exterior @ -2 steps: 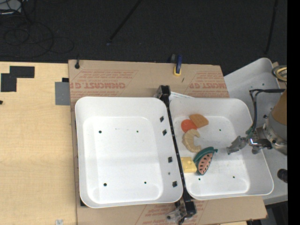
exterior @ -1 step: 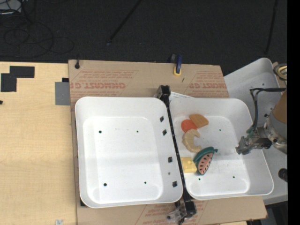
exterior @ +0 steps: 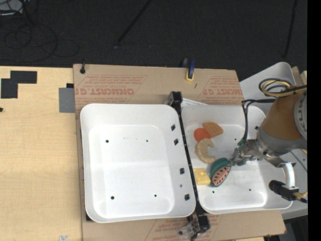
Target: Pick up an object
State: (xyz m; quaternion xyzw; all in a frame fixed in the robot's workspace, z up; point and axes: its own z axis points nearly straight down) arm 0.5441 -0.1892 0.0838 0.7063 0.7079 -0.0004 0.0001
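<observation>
The right bin (exterior: 241,197) holds several small objects: a red round piece (exterior: 201,134), an orange wedge (exterior: 213,129), a pale curved piece (exterior: 203,151), a yellow block (exterior: 201,176) and a teal watermelon-slice toy (exterior: 219,172). My gripper (exterior: 236,157) hangs low over the right bin's middle, just right of the watermelon toy's upper end. The wrist hides its fingertips, and nothing shows between them.
The left bin (exterior: 130,205) lies beside the right one, with a black divider clip strip (exterior: 181,149) between them. Both rest on a cardboard sheet (exterior: 130,87). A blue and yellow clamp (exterior: 189,70) sits at the cardboard's back edge. The arm's body (exterior: 286,122) covers the right bin's far right side.
</observation>
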